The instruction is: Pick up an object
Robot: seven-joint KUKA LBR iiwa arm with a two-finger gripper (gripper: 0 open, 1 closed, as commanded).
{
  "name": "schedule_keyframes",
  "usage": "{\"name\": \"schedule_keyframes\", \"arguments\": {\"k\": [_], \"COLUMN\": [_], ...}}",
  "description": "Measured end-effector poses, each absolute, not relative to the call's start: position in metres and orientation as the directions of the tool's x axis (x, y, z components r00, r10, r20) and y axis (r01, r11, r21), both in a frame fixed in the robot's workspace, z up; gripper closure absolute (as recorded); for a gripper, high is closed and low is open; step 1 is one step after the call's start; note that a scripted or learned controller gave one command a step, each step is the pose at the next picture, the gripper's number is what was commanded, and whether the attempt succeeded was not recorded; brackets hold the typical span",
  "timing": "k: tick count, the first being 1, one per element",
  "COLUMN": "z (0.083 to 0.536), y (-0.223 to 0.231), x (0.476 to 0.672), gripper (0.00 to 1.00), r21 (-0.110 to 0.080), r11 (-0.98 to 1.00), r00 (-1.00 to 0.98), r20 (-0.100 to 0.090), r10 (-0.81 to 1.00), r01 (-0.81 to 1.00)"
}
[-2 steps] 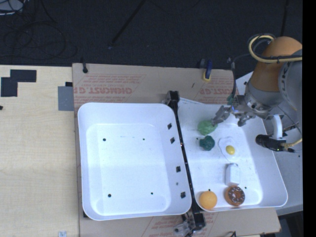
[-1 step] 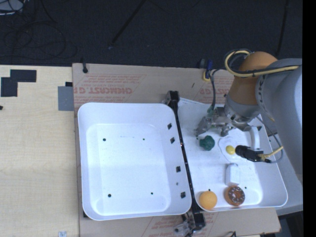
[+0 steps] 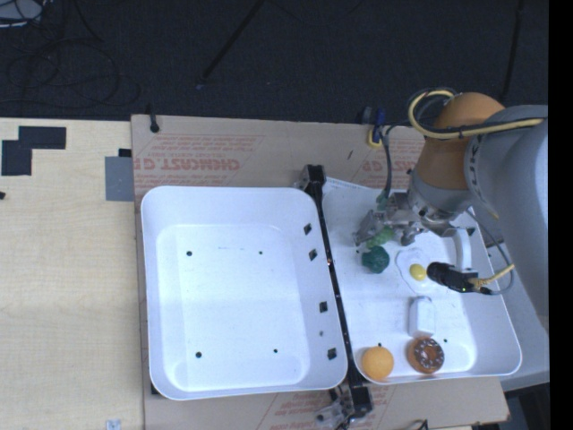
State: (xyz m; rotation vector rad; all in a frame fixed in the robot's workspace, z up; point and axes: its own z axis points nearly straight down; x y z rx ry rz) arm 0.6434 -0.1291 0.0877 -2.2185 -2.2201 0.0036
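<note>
I see a green ball (image 3: 376,260) in the right bin (image 3: 501,352), just under the gripper (image 3: 383,231). I can't tell if it holds anything. An orange ball (image 3: 377,363) and a donut (image 3: 426,355) sit by the front wall.

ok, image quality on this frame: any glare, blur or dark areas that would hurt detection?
Camera view: evenly lit bench, both white bins bright with soft shadows only; the area above the bench is nearly black, cables barely readable. Overall soft and low-res: the gripper and the green object under it blur together. The orange ball reads clearly.
</note>
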Motion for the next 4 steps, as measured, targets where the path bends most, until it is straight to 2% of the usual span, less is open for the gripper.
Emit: {"name": "schedule_keyframes", "arguments": {"k": [1,2,3,4], "z": [0.096,0.194,0.278,0.181], "y": [-0.13,-0.045,0.029,0.07], "x": [0.64,0.61,0.642,0.622], "gripper": [1.0,1.0,1.0,1.0], "r21": [-0.019,0.004,0.007,-0.014], "r11": [0.0,0.007,0.007,0.003], "r00": [0.0,-0.007,-0.007,-0.003], "r20": [0.003,0.002,0.002,0.001], "r10": [1.0,1.0,1.0,1.0], "r01": [1.0,1.0,1.0,1.0]}}
